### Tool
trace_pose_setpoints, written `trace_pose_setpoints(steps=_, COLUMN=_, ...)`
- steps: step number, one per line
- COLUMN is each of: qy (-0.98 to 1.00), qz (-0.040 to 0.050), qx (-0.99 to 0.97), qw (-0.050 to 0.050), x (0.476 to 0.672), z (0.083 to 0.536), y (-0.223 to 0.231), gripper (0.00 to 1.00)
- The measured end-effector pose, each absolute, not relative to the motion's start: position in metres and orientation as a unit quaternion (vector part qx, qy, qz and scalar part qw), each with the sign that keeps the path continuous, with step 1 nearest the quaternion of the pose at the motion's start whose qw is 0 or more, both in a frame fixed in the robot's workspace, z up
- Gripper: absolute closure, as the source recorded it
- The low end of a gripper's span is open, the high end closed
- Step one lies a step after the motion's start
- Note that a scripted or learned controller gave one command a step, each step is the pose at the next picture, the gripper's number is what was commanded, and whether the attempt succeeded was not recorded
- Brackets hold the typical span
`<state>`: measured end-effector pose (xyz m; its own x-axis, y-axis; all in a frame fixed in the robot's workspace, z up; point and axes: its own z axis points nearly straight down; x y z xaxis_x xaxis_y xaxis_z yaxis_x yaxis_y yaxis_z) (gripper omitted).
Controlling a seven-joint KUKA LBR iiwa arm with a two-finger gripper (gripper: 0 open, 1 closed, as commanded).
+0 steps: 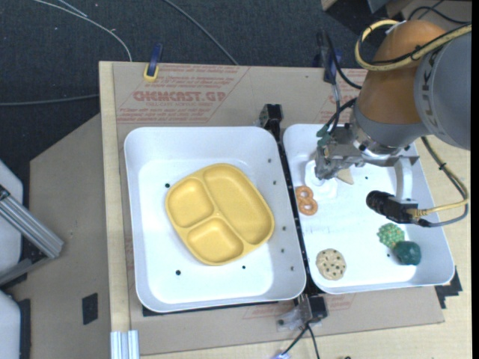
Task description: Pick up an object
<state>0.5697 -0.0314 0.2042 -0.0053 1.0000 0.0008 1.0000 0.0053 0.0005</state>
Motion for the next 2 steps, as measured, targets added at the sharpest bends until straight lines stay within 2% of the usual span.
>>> trace_pose_setpoints(steps=1, qy=-0.709, qz=-0.0015, qx=-0.705, qw=0.0, x=0.567, z=0.216, y=0.02, gripper=1.0)
trace_pose_setpoints(steps=2, qy=-0.71, qz=-0.0021, qx=-0.705, qw=0.0, x=0.579, z=0.225, y=0.082, gripper=1.0)
